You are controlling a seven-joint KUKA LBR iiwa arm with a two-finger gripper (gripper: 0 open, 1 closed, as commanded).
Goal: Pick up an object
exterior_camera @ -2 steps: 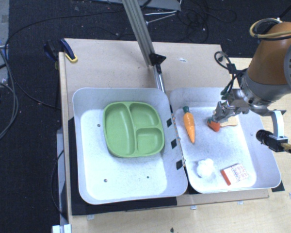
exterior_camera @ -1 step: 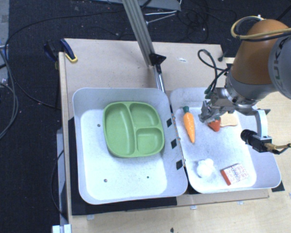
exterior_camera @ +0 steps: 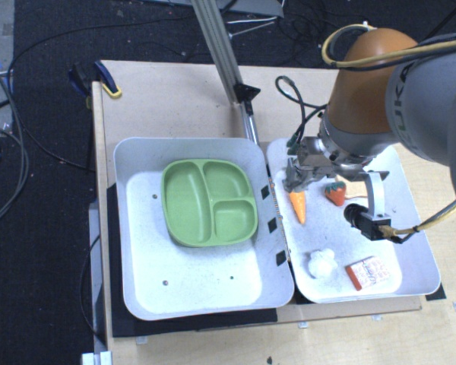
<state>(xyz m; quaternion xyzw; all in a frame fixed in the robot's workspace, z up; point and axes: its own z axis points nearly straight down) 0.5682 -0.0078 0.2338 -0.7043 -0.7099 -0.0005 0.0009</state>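
Note:
My gripper [exterior_camera: 294, 175] hangs low over the left part of the right bin [exterior_camera: 418, 268], below the orange band of the arm. An orange carrot [exterior_camera: 298, 207] lies right under it, its thick end touching or nearly touching the gripper's tip and its point facing the bin's front. A small red strawberry-like piece [exterior_camera: 335, 195] lies just right of the carrot. Farther forward are a white lumpy object [exterior_camera: 320, 264] and a red and white box [exterior_camera: 367, 272].
The left bin [exterior_camera: 137, 280] holds a green divided plate [exterior_camera: 210, 201]. A metal pole [exterior_camera: 222, 48] slants in from the back toward the gap between the bins. Cables and a black fitting [exterior_camera: 362, 220] hang off the arm over the right bin.

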